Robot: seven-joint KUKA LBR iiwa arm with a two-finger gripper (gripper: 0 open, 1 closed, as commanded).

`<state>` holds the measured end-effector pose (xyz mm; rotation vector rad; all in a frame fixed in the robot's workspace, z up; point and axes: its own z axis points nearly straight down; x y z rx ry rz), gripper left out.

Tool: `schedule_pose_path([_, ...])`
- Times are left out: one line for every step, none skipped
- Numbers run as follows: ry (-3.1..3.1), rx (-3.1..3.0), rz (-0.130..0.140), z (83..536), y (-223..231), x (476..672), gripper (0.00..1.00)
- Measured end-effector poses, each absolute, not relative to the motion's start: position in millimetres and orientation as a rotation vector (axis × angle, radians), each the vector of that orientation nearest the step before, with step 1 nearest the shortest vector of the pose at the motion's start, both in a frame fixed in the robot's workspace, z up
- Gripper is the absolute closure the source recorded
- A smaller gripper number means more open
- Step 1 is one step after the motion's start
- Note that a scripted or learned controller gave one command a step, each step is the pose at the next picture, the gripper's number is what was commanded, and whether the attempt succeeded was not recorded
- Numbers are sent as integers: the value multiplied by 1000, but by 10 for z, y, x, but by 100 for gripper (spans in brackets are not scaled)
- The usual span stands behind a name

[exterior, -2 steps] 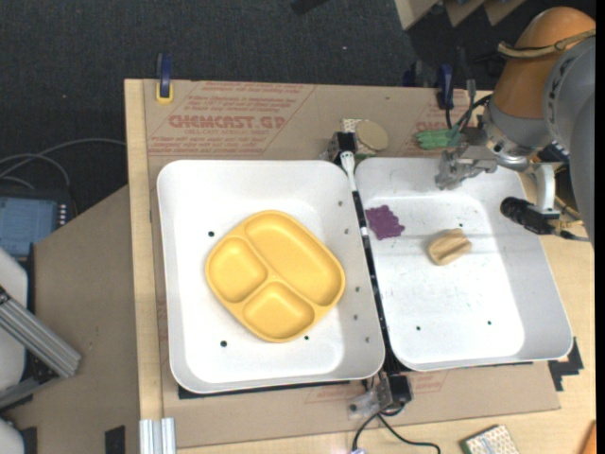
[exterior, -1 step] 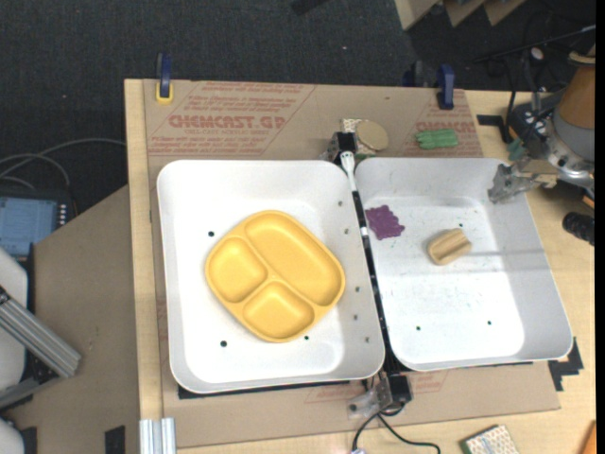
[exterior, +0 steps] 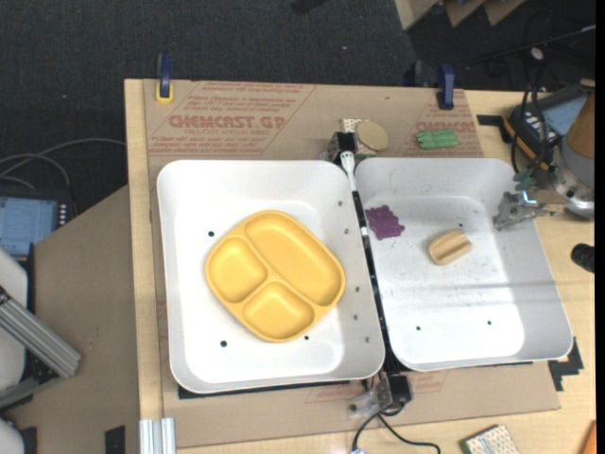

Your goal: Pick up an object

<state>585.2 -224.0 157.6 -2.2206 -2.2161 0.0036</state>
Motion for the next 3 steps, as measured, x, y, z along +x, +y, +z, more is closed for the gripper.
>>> schedule_pose_path([-2236,-2218,-9,830,-1520,6711,100])
schedule_pose_path([-2224,-2233,-2,1403,-2286,6671,100])
schedule_pose_path([-2220,-2218,2,1391,-1843,6457,100])
